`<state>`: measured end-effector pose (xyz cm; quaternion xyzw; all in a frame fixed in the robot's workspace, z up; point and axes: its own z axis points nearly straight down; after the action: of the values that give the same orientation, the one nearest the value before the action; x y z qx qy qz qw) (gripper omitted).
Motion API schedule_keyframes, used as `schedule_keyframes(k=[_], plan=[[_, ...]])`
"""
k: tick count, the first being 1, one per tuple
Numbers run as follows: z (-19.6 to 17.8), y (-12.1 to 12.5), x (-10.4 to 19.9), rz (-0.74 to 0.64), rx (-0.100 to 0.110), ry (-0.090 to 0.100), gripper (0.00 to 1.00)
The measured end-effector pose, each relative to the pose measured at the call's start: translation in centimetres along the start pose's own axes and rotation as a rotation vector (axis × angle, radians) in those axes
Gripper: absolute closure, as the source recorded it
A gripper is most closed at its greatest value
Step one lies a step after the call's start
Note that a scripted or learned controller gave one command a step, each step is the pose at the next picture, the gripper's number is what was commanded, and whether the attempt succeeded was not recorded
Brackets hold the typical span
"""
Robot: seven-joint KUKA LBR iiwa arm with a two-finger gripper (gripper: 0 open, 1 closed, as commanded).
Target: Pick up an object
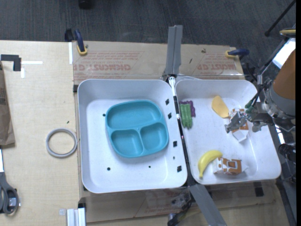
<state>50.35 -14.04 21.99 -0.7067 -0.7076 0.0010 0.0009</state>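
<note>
— Item one on my screen: the arm (283,94). What do you log?

— I log a rounded orange band at the right edge, with a pale grey collar beneath it.

— Item two, the wrist section?

— I see dark metal parts there, thin black cables running along them, and a small green spot near the mount.

— Item three, the gripper (235,124)?

— I list it as grey metal, angular, with slim fingers (231,127). Finer markings are too small for me to read.
</note>
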Motion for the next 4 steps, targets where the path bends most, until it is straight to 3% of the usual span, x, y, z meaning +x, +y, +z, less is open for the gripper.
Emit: schedule_keyframes(k=[1, 2, 3, 4], plan=[[4.6, 2.4, -4.9, -0.126, 0.000, 0.000, 0.00], [12.8, 5.7, -8.0, -0.413, -0.003, 0.002, 0.00], [12.7, 13.7, -8.1, -0.517, -0.004, -0.001, 0.00], [12.7, 11.5, -3.7, -0.566, -0.004, -0.002, 0.00]])
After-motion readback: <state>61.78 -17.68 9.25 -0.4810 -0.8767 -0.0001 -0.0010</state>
